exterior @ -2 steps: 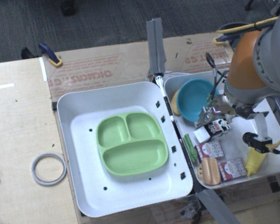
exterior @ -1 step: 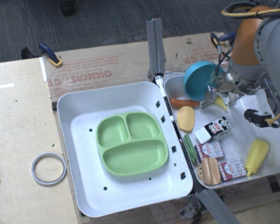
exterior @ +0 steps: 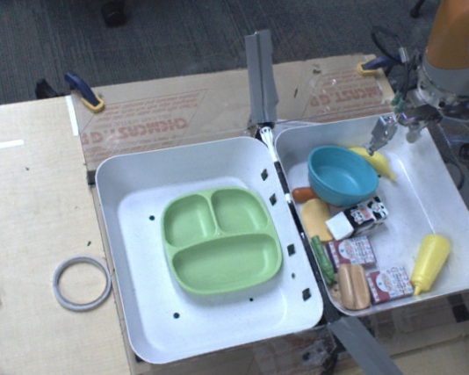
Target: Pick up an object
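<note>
Just beside hand (exterior: 383,132): banana (exterior: 375,162).

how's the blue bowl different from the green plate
The blue bowl is round, deep and undivided; the green plate is squarish, shallow and split into three compartments. The bowl sits crowded among toy food in the right bin; the plate lies alone in the left bin. The plate is wider. Both are plain, single-coloured dishes facing up.

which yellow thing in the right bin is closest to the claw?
The banana, tucked behind the blue bowl at the bin's far side, just under the claw. The mustard bottle lies near the front corner, much farther away.
</note>
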